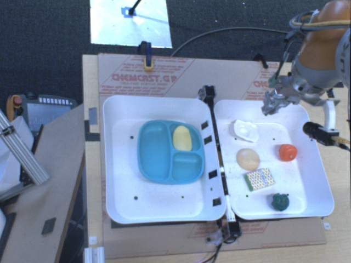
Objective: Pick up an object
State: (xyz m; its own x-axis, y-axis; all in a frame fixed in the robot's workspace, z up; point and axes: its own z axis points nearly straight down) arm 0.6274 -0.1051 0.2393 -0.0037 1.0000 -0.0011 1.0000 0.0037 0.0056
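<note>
Knobbly green lump point(280, 201), patterned box point(259, 178), smooth orange ball point(287, 152)

Blue tray point(159, 160) smooth plastic; bins point(123, 201) glossy white.

The bench point(93, 163) is a pale wooden top, covered under the gripper point(271, 107) by a sheet of printed cardboard point(164, 75). Two shallow white bins rest directly on that cardboard: the right bin point(312, 163) sits just below the gripper, and the left bin point(118, 163) lies well off to the gripper's left, touching the right one.
</note>
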